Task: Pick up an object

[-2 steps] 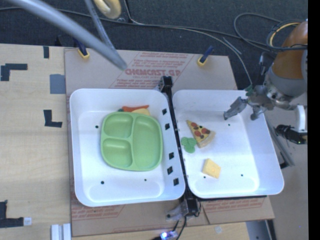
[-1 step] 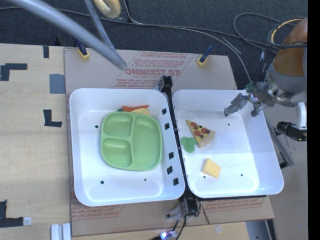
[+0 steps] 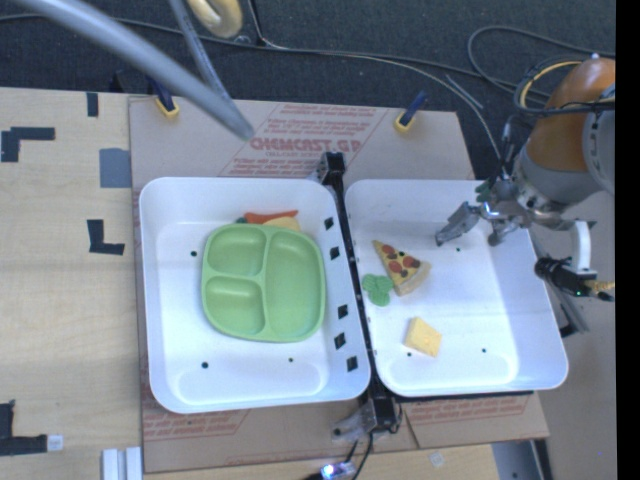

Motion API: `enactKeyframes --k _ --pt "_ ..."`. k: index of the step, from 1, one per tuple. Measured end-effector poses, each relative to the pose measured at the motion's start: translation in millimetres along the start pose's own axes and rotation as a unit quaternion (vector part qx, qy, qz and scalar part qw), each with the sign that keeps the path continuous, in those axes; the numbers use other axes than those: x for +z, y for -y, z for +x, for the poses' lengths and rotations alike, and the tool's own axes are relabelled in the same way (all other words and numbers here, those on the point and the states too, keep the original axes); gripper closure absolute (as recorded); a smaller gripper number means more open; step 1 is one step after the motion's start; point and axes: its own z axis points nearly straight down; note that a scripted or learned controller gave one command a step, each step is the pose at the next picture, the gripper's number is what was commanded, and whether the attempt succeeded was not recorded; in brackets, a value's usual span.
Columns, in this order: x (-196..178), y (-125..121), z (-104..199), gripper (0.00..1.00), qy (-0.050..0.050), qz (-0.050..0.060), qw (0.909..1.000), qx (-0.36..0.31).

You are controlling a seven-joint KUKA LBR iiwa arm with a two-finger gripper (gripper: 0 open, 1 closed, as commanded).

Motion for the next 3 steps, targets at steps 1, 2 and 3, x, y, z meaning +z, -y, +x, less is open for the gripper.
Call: enactKeyframes --k 1,2,3 --pt "64.5 -1.7 0.2 0.0 0.0 0.001 1.0 0.0" --pt "72.3 -3.4 -0.8 0.0 0.002 -0.004 1.0 0.001" --pt "60.9 -4.9 0.2 1.0 0.002 -0.007 1.0 0.0"
